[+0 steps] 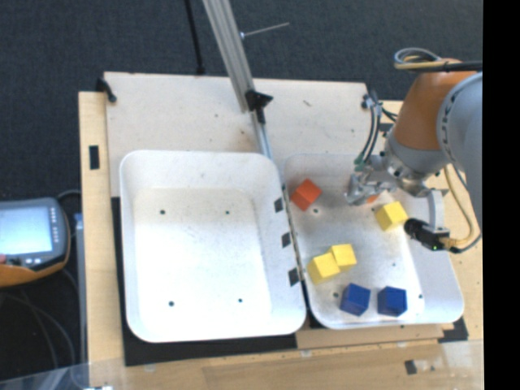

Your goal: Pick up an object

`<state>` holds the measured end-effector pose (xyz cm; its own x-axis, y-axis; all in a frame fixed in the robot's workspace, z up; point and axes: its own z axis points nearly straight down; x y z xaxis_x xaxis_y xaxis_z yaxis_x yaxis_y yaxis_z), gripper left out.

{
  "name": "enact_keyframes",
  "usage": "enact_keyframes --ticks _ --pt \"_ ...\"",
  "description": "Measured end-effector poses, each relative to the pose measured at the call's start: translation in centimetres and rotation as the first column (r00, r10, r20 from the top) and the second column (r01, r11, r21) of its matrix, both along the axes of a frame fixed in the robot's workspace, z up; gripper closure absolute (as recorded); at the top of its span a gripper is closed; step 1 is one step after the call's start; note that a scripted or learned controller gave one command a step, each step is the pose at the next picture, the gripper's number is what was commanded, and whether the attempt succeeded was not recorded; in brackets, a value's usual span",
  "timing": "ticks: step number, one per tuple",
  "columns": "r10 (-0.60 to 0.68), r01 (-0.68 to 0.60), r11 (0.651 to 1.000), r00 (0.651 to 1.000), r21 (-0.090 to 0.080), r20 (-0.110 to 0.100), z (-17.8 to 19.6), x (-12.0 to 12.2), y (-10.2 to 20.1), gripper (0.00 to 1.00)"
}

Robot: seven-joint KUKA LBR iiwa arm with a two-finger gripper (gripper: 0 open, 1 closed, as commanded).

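Dark carpet surrounds the worktop (162,112). My tool (363,188) hangs low in the right bin (443,299), between the orange cube (306,193) and a yellow cube (391,215); its grip I cannot tell. Approach step, I judge: next, settle over one cube.

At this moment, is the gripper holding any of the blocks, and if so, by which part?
It cannot be told. The gripper sits low in the right bin between the orange block and a yellow block, gripping neither visibly.

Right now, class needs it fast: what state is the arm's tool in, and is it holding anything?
Tool: low over the right bin, between the orange cube and a yellow cube; open or closed cannot be told, nothing visibly held.
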<state>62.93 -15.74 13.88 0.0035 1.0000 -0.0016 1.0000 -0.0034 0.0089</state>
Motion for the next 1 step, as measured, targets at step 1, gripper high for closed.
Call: enact_keyframes --ticks 1 --pt "0.000 0.000 1.000 1.000 0.000 -0.001 -0.07 -0.02 0.01 0.00"
